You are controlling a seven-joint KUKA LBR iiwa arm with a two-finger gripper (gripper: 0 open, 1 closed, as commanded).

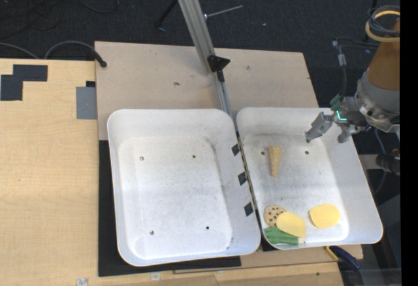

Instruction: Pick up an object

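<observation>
The gripper (332,127) hangs over the upper right part of the right bin (356,167), and nothing is seen between the jaws; they appear spread apart, one finger toward the bin's middle and one toward its right wall, with bare bin floor showing between them.

The nearest candidate is the cone-shaped piece (275,159), lying flat on the bin floor below and to the left of the jaws, well apart from the other objects. It is judged to be light, stiff plastic, probably smooth, so a grip across its wider upper end, where the sides are more nearly parallel, would be less likely to squeeze it out.

Further below the jaws, near the bin's lower wall, lie a yellow disc (324,215), a yellow oval piece (290,222), a brown cookie-like piece (272,214) and a green piece (282,236). The last three touch or overlap and sit close against the lower left corner, so little room for the jaws is left there. The yellow disc lies flat and low, which is judged hard to take by the edges.

Open floor surrounds the cone on all sides. The left bin (124,147) lies far left of the jaws, on the tabletop (268,76).
</observation>
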